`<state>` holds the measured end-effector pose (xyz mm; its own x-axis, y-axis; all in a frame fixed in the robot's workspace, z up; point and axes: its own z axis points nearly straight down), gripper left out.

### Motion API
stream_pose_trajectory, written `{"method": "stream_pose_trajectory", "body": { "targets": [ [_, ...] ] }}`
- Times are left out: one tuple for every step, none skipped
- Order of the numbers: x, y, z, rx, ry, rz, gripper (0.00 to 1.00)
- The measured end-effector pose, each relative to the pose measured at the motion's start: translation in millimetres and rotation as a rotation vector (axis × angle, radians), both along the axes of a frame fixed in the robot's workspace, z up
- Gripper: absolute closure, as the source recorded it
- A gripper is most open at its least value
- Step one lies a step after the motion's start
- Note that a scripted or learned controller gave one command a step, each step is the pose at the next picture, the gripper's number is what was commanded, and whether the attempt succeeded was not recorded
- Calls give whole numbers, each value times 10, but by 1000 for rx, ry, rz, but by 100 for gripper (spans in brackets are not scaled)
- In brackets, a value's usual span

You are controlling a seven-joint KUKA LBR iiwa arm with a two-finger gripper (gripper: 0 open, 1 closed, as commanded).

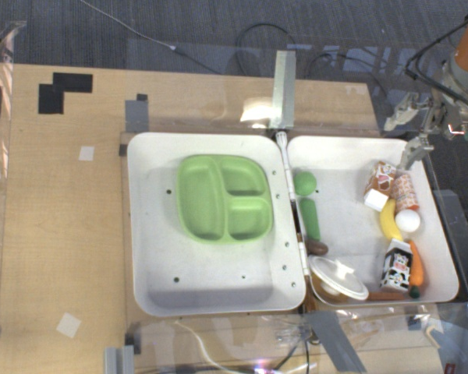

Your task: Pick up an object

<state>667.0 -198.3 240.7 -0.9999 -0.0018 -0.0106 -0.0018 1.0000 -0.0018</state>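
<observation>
The arm's two-finger gripper (416, 135) hangs over the far right corner of the right-hand shallow white bin (339, 174), above the rim and apart from everything inside; whether it is spread or pressed together I cannot tell, as the metal parts there blur into each other.

The left-hand shallow white bin (152, 263) holds a green divided plastic plate (223, 197). The likely pickings all lie in the right bin. Along its left wall lies a green club-shaped plastic toy (306, 206), with a small brown piece (317, 248) at its near end and a clear lidded bowl (338, 279) nearer still. Along the right side runs a tight row: a red-brown printed packet (381, 179), a small white block (375, 199), a yellow plastic banana (388, 221), a white egg-shaped ball (408, 221), a black-and-white cow-print carton (397, 267) and an orange plastic carrot (416, 265).

The banana looks the nearest fair target: probably light, stiff and rather slippery, so a pinch across its middle, square to the curve, seems safest. The ball touching it could roll and nudge things aside
</observation>
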Motion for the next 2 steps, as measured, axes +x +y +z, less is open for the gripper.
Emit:
{"method": "stream_pose_trajectory", "body": {
  "targets": [
    [-23,475,-1421,0,-2,-9,0],
    [-279,7,-1524,-1,1,-33,0]
  ]
}}
